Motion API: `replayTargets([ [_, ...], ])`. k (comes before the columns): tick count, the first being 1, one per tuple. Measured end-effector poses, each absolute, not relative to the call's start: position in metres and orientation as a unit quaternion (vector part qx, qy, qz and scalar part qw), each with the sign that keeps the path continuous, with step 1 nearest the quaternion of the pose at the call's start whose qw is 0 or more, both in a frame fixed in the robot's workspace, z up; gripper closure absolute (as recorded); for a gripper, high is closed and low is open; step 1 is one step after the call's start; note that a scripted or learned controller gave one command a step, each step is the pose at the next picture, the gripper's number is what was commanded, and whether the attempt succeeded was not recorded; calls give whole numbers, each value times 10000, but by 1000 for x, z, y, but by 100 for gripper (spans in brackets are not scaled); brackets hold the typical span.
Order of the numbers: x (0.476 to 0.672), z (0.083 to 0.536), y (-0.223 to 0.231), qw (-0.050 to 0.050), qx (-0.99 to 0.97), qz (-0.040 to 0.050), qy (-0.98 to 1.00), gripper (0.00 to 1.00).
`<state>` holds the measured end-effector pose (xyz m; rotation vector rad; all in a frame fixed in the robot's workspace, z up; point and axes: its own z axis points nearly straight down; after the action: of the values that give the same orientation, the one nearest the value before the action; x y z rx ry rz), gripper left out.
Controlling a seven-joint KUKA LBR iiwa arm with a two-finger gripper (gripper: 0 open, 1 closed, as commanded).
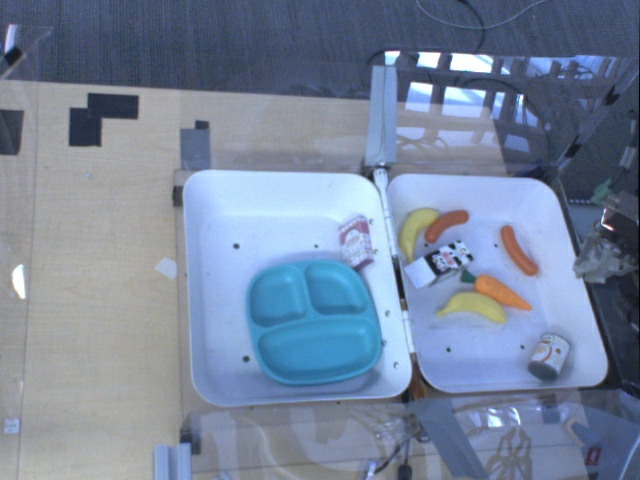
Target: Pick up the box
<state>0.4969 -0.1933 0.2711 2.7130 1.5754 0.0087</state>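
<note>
Waiting unpicked, your small red-and-white cardboard box [356, 241] is lying at the left white bin's [222, 218] three o'clock wall. The gripper [603, 256] is hovering at the right white bin's [556, 213] three o'clock rim, and you cannot tell its grip state.

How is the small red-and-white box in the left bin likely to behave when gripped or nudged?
The red-and-white box looks small and carton-like, so probably light and crushable. It sits tilted near the left bin's right wall, above the blue divided plate, so a nudge may slide or tip it.
</note>
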Motion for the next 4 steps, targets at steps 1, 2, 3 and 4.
replayTargets([
  [1,499,282,-192,35,8625,39,5060,100],
  [2,488,237,-195,0,9498,2,3128,100],
  [3,490,247,-194,5,9483,9,3173,100],
  [4,511,149,-172,-5,9094,-1,4159,100],
])
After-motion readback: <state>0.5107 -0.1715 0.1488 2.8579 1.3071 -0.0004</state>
